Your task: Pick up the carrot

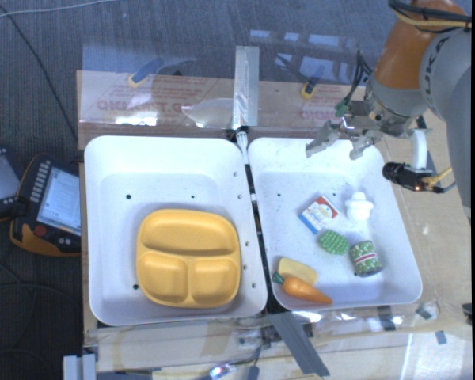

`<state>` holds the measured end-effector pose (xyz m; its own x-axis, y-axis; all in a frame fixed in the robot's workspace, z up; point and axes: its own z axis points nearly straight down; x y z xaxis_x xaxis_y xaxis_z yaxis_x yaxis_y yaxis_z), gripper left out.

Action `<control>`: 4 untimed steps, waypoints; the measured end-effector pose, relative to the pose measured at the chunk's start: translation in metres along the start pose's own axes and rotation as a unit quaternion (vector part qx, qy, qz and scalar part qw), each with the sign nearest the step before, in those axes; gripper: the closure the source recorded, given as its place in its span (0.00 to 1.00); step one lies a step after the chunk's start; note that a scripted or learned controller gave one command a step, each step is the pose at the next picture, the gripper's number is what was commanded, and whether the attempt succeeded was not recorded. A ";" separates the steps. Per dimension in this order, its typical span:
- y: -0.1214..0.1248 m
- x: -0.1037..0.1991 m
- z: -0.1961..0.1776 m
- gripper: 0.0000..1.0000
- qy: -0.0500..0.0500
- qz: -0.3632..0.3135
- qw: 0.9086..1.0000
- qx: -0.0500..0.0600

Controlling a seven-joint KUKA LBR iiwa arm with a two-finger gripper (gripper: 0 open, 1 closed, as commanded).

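Your end effector hangs spread open and empty; the carrot lies well below it, toward the bin's near wall. It looks light, rigid, slick: grip its thick middle

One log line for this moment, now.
claw: open, above right bin's far edge | carrot: right bin near corner, ungrasped | phase: pre-approach

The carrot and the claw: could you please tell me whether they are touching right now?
Apart. The camera view shows the claw open over the right bin's far edge, while the carrot lies at the near edge, other items lying between them.
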<state>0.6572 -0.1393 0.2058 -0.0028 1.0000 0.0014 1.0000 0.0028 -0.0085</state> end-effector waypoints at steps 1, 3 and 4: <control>-0.001 0.001 -0.006 1.00 0.000 -0.001 1.000 0.004; 0.010 0.057 -0.225 1.00 -0.003 -0.162 0.987 -0.001; 0.010 0.057 -0.232 1.00 -0.004 -0.162 0.987 0.002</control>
<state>0.6692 -0.0823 0.4373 -0.3220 0.9467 -0.0031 0.9467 0.3219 -0.0119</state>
